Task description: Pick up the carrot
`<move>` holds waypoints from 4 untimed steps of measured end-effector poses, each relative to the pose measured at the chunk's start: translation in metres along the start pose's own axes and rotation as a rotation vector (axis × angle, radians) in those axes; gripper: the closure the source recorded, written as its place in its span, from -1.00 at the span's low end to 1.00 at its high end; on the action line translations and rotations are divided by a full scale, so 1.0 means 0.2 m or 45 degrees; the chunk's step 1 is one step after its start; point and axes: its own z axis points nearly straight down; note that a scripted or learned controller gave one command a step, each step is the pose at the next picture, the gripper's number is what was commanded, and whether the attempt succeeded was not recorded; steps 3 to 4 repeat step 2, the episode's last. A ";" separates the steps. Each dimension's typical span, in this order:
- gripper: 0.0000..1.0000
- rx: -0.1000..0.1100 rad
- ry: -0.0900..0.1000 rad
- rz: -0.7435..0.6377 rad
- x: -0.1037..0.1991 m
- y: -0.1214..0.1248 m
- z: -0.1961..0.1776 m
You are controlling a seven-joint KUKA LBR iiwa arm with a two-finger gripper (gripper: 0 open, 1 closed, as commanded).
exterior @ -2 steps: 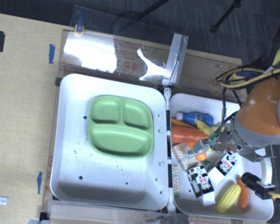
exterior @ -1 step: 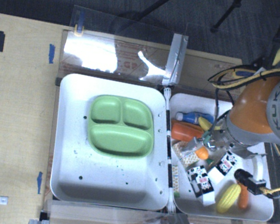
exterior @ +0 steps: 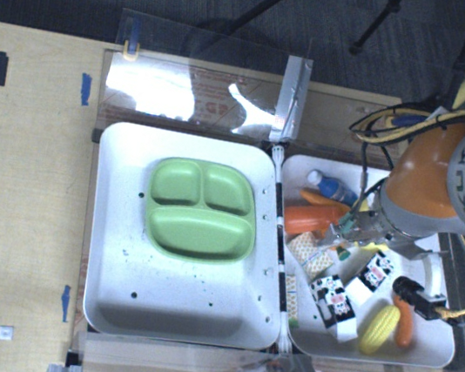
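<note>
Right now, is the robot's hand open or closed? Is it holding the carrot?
Gripper: low in the right bin, by the carrot. Open, closed or holding anything: cannot be told.

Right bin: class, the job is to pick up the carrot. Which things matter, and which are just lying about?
Job: carrot; gripper; right bin.

Lying about: green tray; left bin; lemon; blue bottle; cow toy.

Two white bins (exterior: 109,292) sit on the table (exterior: 20,189). One green tray (exterior: 202,208) with three compartments lies in the left bin. The right bin holds one carrot (exterior: 311,218), one bottle (exterior: 331,187), one banana (exterior: 379,327) and two cow-patterned cartons (exterior: 333,299).
</note>
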 end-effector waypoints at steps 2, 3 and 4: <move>1.00 0.076 0.005 0.393 0.26 0.46 -0.42; 1.00 0.076 0.005 0.393 0.26 0.46 -0.42; 1.00 0.076 0.005 0.393 0.26 0.46 -0.42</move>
